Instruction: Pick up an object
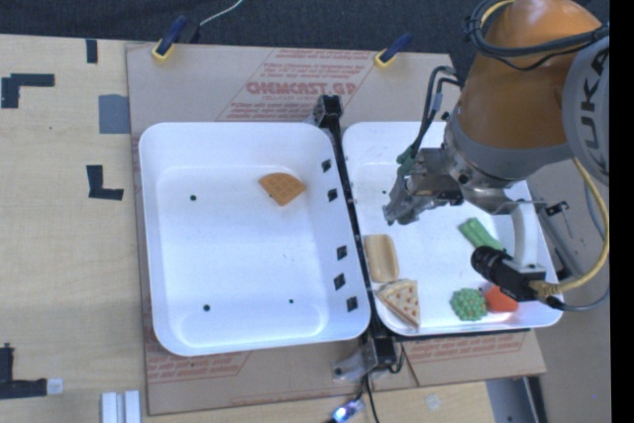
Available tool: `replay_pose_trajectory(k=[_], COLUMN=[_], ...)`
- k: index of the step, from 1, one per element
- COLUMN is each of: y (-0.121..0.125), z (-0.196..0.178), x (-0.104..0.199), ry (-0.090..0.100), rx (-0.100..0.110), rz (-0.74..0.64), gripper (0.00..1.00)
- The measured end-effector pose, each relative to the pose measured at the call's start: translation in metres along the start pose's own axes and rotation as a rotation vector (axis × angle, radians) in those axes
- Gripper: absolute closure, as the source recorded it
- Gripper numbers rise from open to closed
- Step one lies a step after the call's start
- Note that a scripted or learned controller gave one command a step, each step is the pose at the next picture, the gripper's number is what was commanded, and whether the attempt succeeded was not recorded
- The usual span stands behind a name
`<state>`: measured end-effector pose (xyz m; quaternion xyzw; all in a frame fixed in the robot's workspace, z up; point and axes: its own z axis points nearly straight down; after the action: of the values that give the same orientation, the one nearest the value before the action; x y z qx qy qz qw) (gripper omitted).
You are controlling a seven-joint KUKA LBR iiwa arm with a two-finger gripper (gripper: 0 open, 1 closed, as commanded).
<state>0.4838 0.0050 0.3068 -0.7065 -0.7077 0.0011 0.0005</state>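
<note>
No pick is achieved: the end effector (404, 210) hangs over the right bin (436, 136) with nothing visibly between its fingers, whose spread I cannot tell, while the bread roll (381, 258), just below it, lies on that bin's floor.

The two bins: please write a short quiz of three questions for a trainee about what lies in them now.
1. True or false: the waffle lies in the left bin.
2. Which item lies nearest the divider in the right bin? A) broccoli B) bread C) green piece
3. Fill in: the pizza slice lies just below the ____ in the view.

Key: 1 true; 2 B; 3 bread. The gripper hangs over the right bin, above the bread in the view.
</note>
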Motion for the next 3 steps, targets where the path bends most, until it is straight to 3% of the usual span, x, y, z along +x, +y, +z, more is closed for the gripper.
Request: replay_pose_trajectory(k=[1,2,3], y=[0.033,0.014,-0.001], z=[-0.034,-0.045,-0.127], x=[0.098,0.172,0.233], ry=[0.004,0.003,0.006], rx=[-0.006,-0.001,-0.008], rz=[-0.01,-0.008,-0.009], gripper=[1.0,1.0,1.0])
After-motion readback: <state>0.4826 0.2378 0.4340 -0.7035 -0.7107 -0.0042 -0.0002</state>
